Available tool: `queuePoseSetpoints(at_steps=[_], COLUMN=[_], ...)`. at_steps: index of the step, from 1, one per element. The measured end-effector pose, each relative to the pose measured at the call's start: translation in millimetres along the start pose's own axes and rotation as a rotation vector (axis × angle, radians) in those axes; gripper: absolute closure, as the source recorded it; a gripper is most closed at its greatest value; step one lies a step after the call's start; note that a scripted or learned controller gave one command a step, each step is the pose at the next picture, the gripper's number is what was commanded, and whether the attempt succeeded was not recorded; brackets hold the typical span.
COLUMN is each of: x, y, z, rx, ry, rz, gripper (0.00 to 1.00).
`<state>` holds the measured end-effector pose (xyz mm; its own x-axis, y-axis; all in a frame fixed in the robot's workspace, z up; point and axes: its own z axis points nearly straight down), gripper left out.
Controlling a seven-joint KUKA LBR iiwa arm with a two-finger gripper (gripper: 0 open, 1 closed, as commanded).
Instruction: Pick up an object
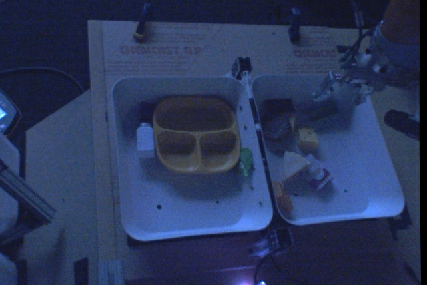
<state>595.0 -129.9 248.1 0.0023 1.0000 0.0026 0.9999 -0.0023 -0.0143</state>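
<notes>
The light is dim. My gripper (332, 89) hangs over the far right part of the right bin (360, 190), below the orange-banded wrist. In that bin lie a dark brown block (277, 108), a round dark item (275, 129), a yellow cube (307, 139), a white wedge (292, 163), a small white and red pack (319, 177) and an orange piece (285, 204). The gripper stands to the right of the brown block and up-right of the yellow cube, apart from both. I see nothing held.
The left bin (193, 213) holds a yellow divided plate (195, 135), a small white bottle (145, 139) on its left and a green item (246, 161) on its right. A ridge (257, 137) separates the bins. Two clamps (141, 22) stand at the bench's far edge.
</notes>
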Motion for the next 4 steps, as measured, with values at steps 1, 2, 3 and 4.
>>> queuePoseSetpoints(at_steps=[1,2,3,4], x=[0.2,3.2,2.7,3.7], y=[2.2,5.4,2.3,0.0], z=[-7.2,36.1,79.5,143.4], rx=[-0.013,-0.008,-0.008,-0.007], ry=[-0.002,-0.001,-0.001,-0.001], rz=[-0.002,-0.002,-0.002,-0.002], gripper=[0.00,0.00,0.00,0.00])
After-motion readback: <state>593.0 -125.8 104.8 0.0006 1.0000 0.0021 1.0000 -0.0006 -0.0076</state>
